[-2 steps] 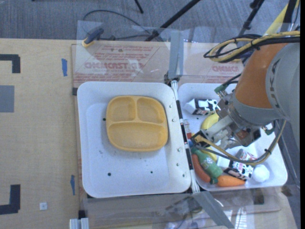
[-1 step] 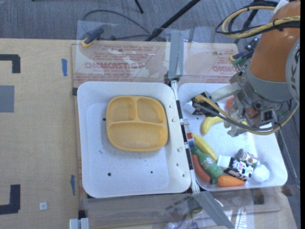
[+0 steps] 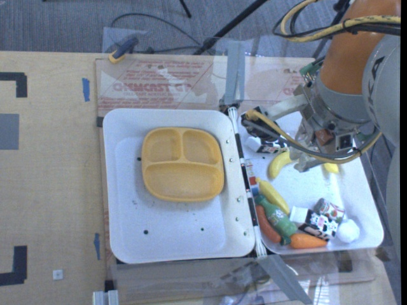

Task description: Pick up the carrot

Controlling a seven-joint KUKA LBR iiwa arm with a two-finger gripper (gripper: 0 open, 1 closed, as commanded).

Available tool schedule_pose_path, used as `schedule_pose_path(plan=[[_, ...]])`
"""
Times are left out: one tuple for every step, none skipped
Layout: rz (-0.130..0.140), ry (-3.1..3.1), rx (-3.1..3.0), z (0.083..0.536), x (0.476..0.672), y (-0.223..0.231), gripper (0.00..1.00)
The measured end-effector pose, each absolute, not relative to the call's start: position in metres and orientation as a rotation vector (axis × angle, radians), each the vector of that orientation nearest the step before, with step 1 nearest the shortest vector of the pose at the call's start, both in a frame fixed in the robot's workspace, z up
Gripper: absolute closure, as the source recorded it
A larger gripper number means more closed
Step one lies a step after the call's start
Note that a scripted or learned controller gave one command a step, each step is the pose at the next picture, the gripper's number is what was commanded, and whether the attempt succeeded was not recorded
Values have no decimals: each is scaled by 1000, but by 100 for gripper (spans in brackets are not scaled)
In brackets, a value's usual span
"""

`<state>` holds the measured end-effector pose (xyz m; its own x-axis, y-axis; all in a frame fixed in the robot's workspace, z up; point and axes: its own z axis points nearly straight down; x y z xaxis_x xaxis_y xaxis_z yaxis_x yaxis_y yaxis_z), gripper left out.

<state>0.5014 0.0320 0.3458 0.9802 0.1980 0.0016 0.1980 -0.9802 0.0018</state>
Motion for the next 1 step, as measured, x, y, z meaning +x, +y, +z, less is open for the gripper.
schedule_pose_path(plan=[[-10,629,3081,261,492,-2,100]])
